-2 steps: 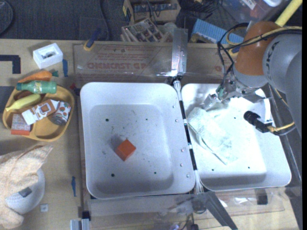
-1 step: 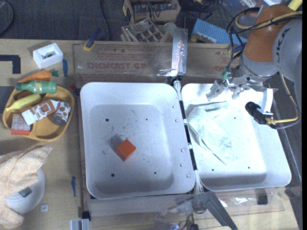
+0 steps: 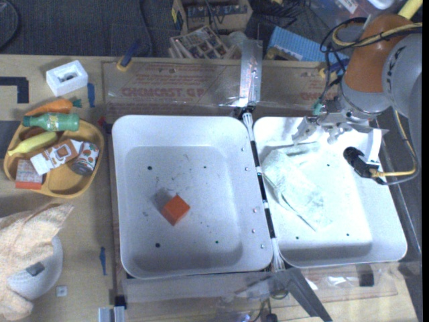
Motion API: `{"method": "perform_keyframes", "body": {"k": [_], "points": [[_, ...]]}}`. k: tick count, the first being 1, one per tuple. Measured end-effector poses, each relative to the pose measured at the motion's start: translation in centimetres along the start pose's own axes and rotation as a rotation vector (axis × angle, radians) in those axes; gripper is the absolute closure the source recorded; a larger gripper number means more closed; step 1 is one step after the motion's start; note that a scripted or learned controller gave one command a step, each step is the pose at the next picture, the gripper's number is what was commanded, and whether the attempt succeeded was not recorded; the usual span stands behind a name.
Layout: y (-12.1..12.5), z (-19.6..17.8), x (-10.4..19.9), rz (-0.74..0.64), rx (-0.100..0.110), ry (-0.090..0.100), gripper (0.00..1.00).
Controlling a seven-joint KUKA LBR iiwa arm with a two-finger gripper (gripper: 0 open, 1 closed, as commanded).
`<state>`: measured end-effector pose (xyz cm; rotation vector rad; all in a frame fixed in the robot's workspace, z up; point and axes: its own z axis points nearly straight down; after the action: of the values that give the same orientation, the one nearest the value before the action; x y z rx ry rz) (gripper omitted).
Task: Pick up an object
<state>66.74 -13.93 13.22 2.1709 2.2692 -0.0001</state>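
Observation:
An orange block (image 3: 176,209) lies in the left bin (image 3: 134,146), a little left of its middle. In the right bin (image 3: 382,240) a crumpled clear plastic bag (image 3: 295,183) spreads over the left half. My gripper (image 3: 320,125) hangs over the back of the right bin, just beyond the bag's far edge, with the grey and orange wrist (image 3: 375,59) above it. Nothing is seen held in it.
A yellow bowl (image 3: 67,186) with toy food and a green bottle (image 3: 52,121) sits left of the bins. A white box (image 3: 67,77) and an orange cloth (image 3: 33,247) lie nearby. A black cable (image 3: 362,163) hangs over the right bin's back right part.

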Motion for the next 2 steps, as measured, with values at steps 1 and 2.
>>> {"method": "perform_keyframes", "body": {"k": [1, 2], "points": [[0.3, 4.3, 3.8, -0.047, -0.007, -0.002, 0.00], [0.3, 4.3, 2.2, -0.079, -0.008, -0.002, 0.00]]}}
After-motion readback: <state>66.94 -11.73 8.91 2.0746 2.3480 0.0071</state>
